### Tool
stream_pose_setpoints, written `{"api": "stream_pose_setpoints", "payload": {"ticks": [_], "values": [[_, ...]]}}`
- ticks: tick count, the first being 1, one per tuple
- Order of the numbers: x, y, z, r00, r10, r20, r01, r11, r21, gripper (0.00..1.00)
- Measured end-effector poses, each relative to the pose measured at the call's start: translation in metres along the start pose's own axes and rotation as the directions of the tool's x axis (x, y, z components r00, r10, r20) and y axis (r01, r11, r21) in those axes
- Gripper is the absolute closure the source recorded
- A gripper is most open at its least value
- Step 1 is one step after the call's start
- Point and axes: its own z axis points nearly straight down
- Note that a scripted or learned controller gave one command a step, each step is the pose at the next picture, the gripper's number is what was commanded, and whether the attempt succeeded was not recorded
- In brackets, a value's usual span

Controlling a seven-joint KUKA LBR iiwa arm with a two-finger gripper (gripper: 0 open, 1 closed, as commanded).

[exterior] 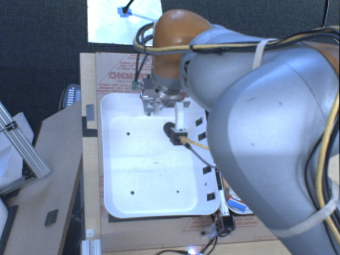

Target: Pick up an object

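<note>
over the far end of the left white bin [149,169] hangs the claw [150,106]; open or closed, can't tell; well away from claw, past the bin's near corner, a blue object [239,206] peeks from under the arm [265,121]

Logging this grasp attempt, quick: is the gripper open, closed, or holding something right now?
Gripper: cannot be told; it sits low over the far end of the white bin.
</note>
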Motion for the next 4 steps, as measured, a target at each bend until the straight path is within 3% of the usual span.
{"api": "stream_pose_setpoints", "payload": {"ticks": [2, 3, 4], "values": [[0.051, 0.007, 0.027, 1.0, 0.0, 0.0, 0.0, 1.0, 0.0, 1.0], [0.05, -0.002, 0.052, 1.0, 0.001, 0.001, -0.001, 1.0, 0.002, 1.0], [0.05, -0.031, 0.063, 1.0, 0.005, 0.002, -0.005, 1.0, 0.004, 1.0]]}}
